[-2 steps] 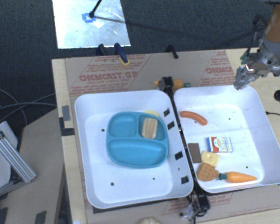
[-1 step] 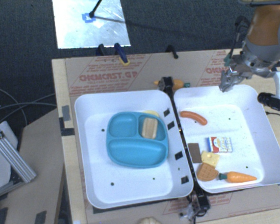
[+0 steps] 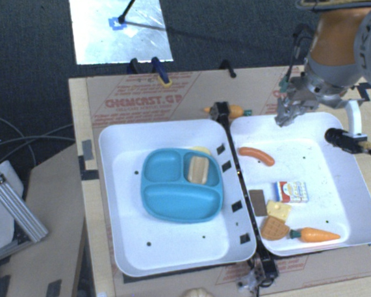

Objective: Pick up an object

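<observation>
Orange and smooth, the toy sausage (image 3: 257,156) lies in the right bin (image 3: 345,181), toward its far left part and clear of the other pieces, so it looks like the likeliest thing to pick. It is probably hollow plastic: light, stiff and rather slippery, with a rounded body that could roll or squirt out of a poor pinch. A hold across its middle, with the fingers set square to its long axis, seems the safest.

Nearer the front of the same bin sit a small printed carton (image 3: 290,191), a brown block (image 3: 258,202), a wedge of toy cheese (image 3: 277,210), a biscuit-coloured round piece (image 3: 274,228) and a toy carrot (image 3: 316,234). These crowd together, touching or nearly so, which would make a clean grasp harder.

The gripper (image 3: 286,113) hangs over the far rim of the right bin, well apart from the sausage and holding nothing. Whether it is spread or closed I cannot tell; the tip is too small and dark.

The left bin (image 3: 133,247) holds a blue divided plate (image 3: 177,194) with a tan bread-like piece (image 3: 198,170) in one compartment.
</observation>
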Available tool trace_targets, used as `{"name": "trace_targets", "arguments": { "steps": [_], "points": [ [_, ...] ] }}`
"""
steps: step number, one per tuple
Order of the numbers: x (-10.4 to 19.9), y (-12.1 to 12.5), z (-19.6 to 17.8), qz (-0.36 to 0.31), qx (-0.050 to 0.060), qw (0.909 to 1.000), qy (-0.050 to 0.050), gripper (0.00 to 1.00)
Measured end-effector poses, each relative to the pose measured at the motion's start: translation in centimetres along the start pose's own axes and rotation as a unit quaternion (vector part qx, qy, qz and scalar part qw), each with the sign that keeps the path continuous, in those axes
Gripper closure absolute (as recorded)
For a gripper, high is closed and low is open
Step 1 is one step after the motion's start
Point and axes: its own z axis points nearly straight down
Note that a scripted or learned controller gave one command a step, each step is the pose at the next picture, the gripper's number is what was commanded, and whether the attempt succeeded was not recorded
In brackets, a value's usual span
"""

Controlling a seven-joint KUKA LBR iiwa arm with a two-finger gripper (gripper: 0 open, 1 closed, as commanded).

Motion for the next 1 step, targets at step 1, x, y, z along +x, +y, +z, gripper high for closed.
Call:
{"name": "trace_targets", "arguments": {
  "steps": [1],
  "points": [
    [4.96,-2.04,1.28,0.000,0.001,1.0000,0.001,1.00]
  ]
}}
